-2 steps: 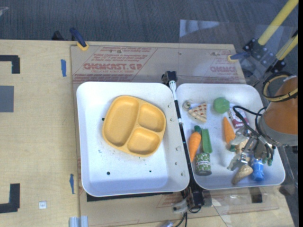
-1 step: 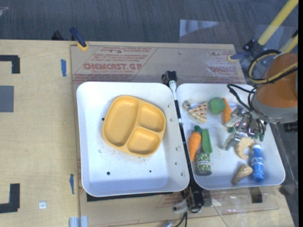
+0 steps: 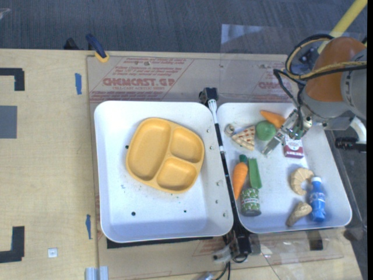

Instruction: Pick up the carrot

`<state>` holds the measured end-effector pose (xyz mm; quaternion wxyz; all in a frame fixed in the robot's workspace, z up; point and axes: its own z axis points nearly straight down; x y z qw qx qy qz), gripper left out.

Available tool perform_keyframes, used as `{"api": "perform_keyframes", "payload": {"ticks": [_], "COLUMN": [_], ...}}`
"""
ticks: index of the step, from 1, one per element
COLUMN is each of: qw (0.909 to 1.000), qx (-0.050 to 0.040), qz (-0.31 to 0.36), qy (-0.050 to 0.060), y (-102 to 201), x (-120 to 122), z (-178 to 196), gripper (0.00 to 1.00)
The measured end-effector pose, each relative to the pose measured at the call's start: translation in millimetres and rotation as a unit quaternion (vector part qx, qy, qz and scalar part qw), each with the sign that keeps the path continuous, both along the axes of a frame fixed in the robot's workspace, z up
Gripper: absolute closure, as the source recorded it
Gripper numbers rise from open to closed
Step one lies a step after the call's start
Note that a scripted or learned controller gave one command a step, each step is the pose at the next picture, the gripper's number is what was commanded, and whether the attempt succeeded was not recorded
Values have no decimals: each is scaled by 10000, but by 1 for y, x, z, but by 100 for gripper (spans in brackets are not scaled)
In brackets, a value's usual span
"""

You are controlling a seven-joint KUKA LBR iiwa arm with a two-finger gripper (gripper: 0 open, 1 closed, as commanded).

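Peas jar [image 3: 251, 200] touches carrot [image 3: 239, 178]; gripper [image 3: 278, 139], fingers apart, hovers near green ball [image 3: 266, 130].

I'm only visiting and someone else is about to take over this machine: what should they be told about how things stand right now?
Pincer: hovering over the upper part of the right bin, near a green round toy; whether it is open or shut can't be told, and nothing is seen held in it.
Carrot: lying in the right bin by its left wall, beside a green stick-shaped toy, just above a small jar.
Left bin: holds a yellow divided plate.
Done: nothing yet; the carrot is not picked up.
Left: move the pincer down-left to the carrot, grip, lift.
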<state>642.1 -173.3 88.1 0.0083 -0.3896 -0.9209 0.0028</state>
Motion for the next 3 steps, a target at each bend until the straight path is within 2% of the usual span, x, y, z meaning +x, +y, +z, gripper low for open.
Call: {"api": "perform_keyframes", "payload": {"ticks": [1, 2, 3], "qw": [9896, 9657, 9658], "qx": [-39, 163, 88], "qz": [-1435, -2583, -2584], "qy": [39, 215, 179], "y": [15, -3, -10], "x": [8, 22, 21], "z": [0, 0, 9], "gripper": [0, 0, 100]}}
